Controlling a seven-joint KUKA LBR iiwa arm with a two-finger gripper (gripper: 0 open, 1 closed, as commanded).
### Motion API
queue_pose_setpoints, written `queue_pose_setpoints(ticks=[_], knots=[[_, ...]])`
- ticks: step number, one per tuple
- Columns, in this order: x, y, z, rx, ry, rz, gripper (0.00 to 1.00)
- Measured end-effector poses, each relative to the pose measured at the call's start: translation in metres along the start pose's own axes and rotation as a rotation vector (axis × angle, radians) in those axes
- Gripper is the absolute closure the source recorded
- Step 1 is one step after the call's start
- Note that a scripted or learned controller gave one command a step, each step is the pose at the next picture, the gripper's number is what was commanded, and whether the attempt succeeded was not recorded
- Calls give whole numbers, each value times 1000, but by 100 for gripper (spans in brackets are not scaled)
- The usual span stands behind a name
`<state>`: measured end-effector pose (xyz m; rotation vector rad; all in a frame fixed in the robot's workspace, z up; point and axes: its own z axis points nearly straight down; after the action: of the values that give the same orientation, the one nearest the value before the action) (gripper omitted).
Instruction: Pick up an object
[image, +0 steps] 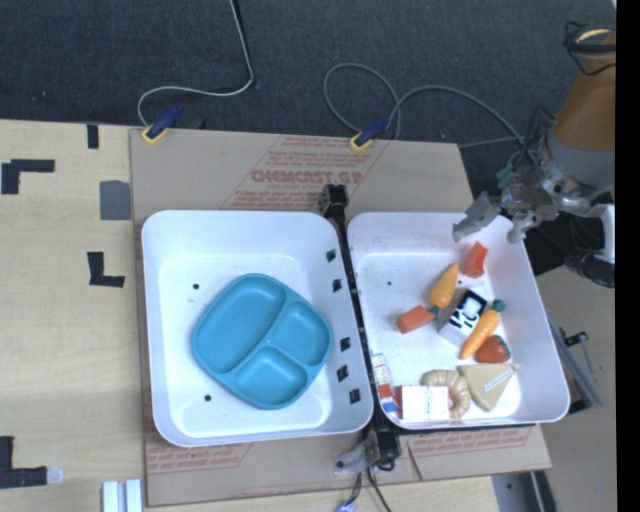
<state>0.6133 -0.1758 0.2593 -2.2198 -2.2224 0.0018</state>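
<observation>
Toys (462, 330) crowd right bin (540, 318), hand (497, 220) over rim

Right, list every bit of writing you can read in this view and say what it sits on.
"CHEMCAST GP": red print on the brown board under the two bins, repeated across it; the other lines are too faint to read.
Black-and-white card in the right bin: bold marks, too blurred to read.
White and red packet at that bin's front: print too small to read.

Toy food items (462, 330) in a loose cluster, right bin's (400, 250) right half
</observation>
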Motion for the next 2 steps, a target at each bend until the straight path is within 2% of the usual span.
queue_pose_setpoints(ticks=[1, 2], knots=[[-19, 0, 114, 3, 1, 1, 0], [12, -9, 173, -3, -1, 0, 0]])
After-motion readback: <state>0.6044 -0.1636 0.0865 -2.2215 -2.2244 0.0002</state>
